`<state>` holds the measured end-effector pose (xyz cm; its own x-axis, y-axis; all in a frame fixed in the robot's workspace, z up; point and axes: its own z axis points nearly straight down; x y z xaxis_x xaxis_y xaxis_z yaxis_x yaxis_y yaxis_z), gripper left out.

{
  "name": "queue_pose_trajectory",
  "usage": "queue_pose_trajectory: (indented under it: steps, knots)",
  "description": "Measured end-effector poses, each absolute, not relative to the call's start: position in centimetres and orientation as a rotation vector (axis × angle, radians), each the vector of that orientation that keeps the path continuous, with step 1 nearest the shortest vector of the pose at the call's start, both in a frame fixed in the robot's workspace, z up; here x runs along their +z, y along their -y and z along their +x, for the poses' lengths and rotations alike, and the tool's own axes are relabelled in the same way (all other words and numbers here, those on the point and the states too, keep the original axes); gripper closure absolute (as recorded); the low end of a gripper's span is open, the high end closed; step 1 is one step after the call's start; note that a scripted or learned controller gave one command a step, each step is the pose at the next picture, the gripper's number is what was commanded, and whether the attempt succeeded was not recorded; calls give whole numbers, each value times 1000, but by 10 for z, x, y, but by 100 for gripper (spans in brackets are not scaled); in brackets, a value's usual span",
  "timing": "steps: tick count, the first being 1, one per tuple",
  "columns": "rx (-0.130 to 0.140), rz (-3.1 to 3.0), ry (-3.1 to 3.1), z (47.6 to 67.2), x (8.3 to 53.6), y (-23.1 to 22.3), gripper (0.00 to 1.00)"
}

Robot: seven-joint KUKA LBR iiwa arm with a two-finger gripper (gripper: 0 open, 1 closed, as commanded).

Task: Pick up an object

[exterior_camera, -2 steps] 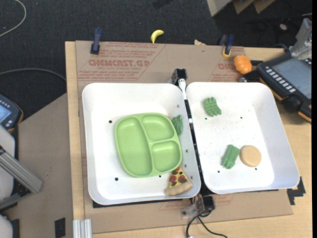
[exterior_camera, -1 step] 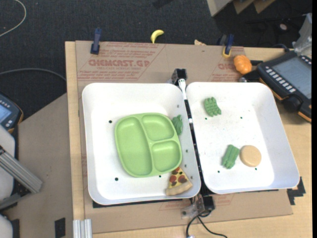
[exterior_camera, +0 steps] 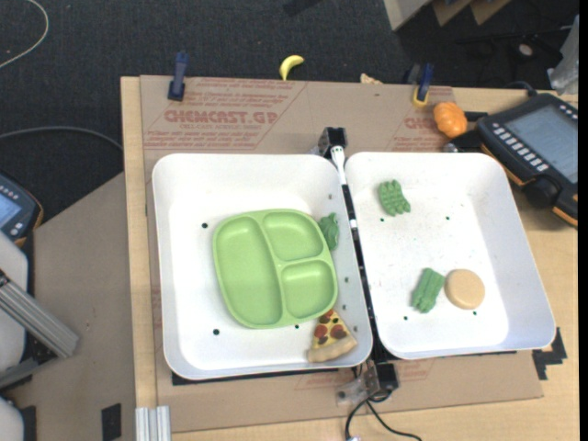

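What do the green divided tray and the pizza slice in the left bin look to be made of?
Green divided tray: likely moulded plastic, with a smooth, slightly glossy, uniform colour and rounded compartment walls. Pizza slice: probably a plastic or rubber toy, with flat painted-looking toppings and a matte tan crust. Too small to tell which.

blue clamp (exterior_camera: 177, 76) bench's far-left edge | banana (exterior_camera: 291, 65) on floor | black pendant (exterior_camera: 536, 147) at right

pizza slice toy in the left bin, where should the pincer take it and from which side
Probably best taken from straight above, closing across the crust end of the flat pizza slice toy. It lies flat by the lower right corner of the left white bin, close to the bin wall and the green divided plate, so a sideways approach looks cramped.
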<state>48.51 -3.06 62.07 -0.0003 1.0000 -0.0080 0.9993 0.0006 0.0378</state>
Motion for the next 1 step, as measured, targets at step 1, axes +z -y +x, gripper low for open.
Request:
queue_pose_trajectory:
  steps: [1]
  knots:
    - [37, 2194, -2196, 486, 631, 31, 100]
